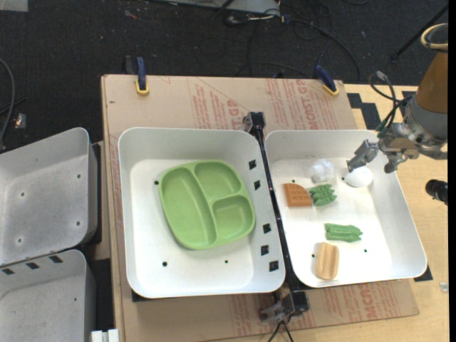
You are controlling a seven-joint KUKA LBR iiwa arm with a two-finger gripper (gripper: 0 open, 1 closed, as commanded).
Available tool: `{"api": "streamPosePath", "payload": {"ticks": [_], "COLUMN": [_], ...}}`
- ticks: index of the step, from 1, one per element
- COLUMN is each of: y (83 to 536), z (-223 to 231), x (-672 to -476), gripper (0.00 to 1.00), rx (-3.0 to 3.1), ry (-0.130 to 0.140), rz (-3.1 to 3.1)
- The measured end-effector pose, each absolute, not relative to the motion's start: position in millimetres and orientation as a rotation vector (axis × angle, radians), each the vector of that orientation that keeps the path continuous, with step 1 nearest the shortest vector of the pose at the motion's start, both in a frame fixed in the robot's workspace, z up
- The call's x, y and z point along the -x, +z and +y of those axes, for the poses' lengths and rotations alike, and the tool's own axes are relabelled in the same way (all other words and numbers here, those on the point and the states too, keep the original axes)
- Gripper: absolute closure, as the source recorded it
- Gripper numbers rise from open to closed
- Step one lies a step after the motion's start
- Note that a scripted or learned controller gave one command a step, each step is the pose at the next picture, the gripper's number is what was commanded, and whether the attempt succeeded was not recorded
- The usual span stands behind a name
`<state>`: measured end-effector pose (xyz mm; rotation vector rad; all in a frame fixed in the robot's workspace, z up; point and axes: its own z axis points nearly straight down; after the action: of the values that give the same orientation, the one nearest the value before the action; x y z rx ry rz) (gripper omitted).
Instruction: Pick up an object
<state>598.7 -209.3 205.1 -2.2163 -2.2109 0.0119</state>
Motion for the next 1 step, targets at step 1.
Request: {"api": "streamPosePath", "payload": {"ticks": [1], "y": [213.8], "z": [-208.4], "x": [-601.9], "gripper": [0.00], "rx": [2.220], "ry": [0.000], "rz": [-2.223]}}
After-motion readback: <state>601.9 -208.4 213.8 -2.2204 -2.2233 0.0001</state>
